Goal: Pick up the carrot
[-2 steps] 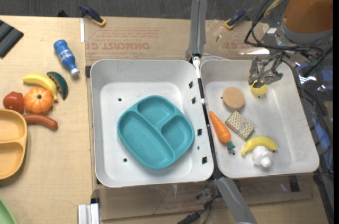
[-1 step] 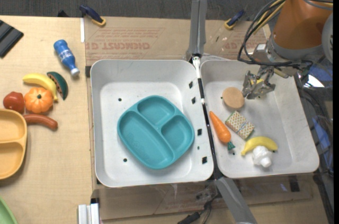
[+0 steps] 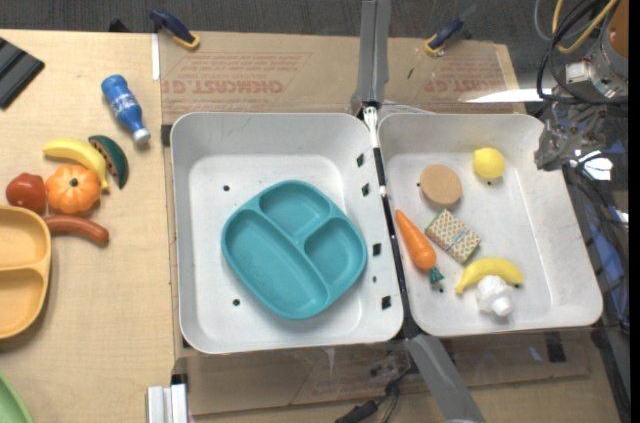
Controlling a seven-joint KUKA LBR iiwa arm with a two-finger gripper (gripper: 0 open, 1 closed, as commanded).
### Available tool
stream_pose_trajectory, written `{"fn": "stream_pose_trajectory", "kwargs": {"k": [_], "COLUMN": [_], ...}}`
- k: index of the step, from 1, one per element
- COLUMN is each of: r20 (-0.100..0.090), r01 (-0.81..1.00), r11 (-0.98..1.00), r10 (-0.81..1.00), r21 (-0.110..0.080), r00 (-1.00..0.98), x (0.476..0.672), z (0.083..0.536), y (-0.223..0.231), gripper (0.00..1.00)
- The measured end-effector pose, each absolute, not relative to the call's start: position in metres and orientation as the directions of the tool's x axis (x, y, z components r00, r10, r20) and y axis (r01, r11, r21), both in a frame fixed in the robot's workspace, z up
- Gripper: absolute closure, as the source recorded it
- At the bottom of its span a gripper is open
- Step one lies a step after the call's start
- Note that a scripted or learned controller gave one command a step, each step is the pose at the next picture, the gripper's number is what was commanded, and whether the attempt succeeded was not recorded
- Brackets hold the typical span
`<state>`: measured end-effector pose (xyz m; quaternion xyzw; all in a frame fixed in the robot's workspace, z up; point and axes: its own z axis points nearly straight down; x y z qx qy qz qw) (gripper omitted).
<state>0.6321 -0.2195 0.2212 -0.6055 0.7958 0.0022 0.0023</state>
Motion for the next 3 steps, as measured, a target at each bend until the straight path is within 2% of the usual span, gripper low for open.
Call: {"fn": "stream_pose_trajectory", "kwargs": {"k": [1,2,3], "r20": [-0.005,-0.005,-0.008], "r01": [-0.945,-0.979,-0.938], "r11": [0.327,0.206,-0.346], "r10": [-0.945,-0.979,-0.938], "r21": [0.005,0.006,-0.002], "r00": [-0.327,-0.206,0.346], "x": [0.587,0.578,0.646], "z": [0.207,0.131,0.241], "y": [-0.17,-0.149,-0.153], "gripper": [1.0,1.0,1.0]}}
